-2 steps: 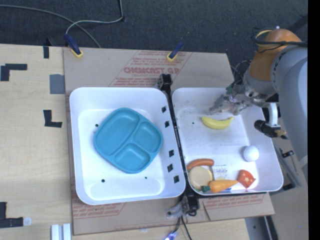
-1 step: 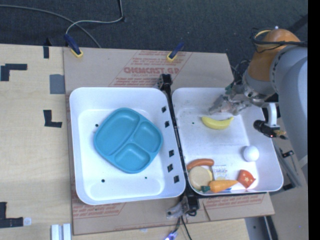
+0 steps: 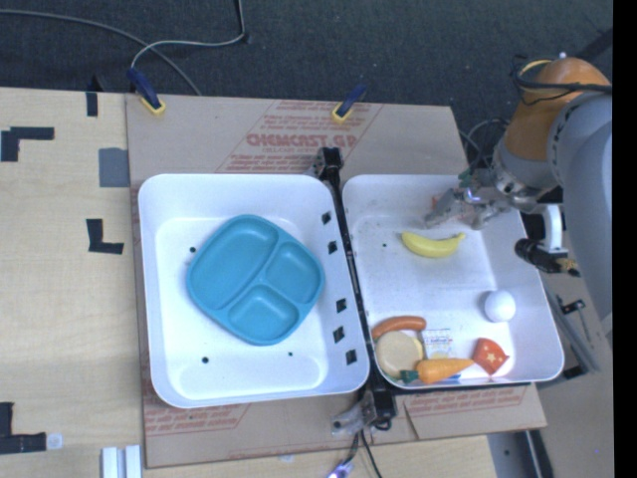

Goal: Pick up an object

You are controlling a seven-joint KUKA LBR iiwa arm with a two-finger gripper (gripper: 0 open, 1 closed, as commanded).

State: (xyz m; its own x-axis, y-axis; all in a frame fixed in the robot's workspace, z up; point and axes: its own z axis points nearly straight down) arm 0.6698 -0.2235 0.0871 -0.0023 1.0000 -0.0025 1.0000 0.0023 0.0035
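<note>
Two bins [image 3: 159, 267]: on cardboard [image 3: 289, 142] printed "CHEMCAST".
Surface: wood bench [image 3: 60, 297]; dark carpet [image 3: 398, 28] at twelve o'clock.
Gripper [image 3: 460, 207]: finger state hard to tell.

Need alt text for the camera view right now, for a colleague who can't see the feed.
The grey arm's gripper hovers at the top of the right bin, just above a yellow banana, holding nothing visible. That bin also has a white ball and a cluster of toy food near its front edge; the left bin holds a blue divided plate.
</note>
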